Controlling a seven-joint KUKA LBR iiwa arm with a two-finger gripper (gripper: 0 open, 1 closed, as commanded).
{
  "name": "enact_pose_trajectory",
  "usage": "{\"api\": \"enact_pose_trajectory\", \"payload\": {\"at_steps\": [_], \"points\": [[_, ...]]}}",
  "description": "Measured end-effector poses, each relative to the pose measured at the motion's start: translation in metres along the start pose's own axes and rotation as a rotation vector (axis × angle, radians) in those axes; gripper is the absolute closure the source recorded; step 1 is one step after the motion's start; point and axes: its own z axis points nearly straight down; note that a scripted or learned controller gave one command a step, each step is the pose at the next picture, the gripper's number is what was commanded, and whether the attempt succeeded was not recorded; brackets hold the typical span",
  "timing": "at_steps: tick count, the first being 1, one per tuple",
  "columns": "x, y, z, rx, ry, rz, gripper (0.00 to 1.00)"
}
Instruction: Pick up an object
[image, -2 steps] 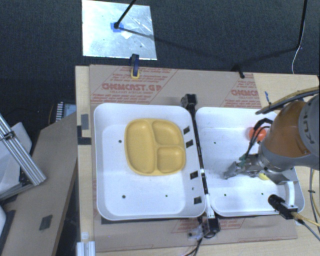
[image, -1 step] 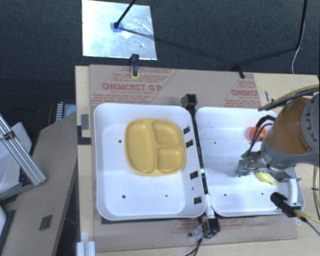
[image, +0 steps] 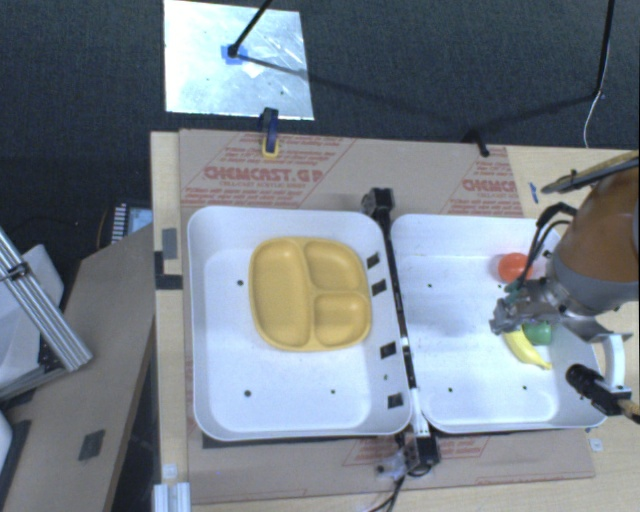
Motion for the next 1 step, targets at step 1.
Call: {"api": "enact_pose_trajectory", "payload": {"at_steps": [1], "points": [[-0.0052, 0.0003, -0.0633, -0.001, -0.001, 0.000, 1.00]]}}
